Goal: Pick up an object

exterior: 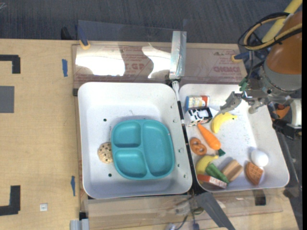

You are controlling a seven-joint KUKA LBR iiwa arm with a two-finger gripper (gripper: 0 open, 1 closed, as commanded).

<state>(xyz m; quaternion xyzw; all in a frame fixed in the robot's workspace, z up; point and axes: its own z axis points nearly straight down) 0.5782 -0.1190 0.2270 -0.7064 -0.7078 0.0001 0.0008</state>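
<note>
Gripper (241, 99) hovering over the upper part of the right bin (278, 150), fingers spread, nothing between them. Just below and to the view's left of the fingertips — the banana (221, 121), the nearest thing to grasp by judgement, lying with its long axis slanted from lower left to upper right, its upper tip pointing toward the gripper. A short descent and a small shift leftward probably called for; fingers likely best set across the banana's narrow width (crowding on its left side a risk).

Further out in the same bin: a small blue-and-white carton (197, 102) near the top left corner with a dark patterned item (199, 114) just under it, a carrot (209, 137) slanted down toward the right, a pretzel (197, 146) beside it, a yellow-green fruit (205, 164), a wooden block (230, 168), a red-and-green piece (213, 177) at the bottom edge, a white egg (259, 157) and a brown bread-like piece (253, 173).

Left bin (91, 99) — a teal divided tray (142, 148), compartments bare, and a cookie (104, 152) touching its left edge.
</note>
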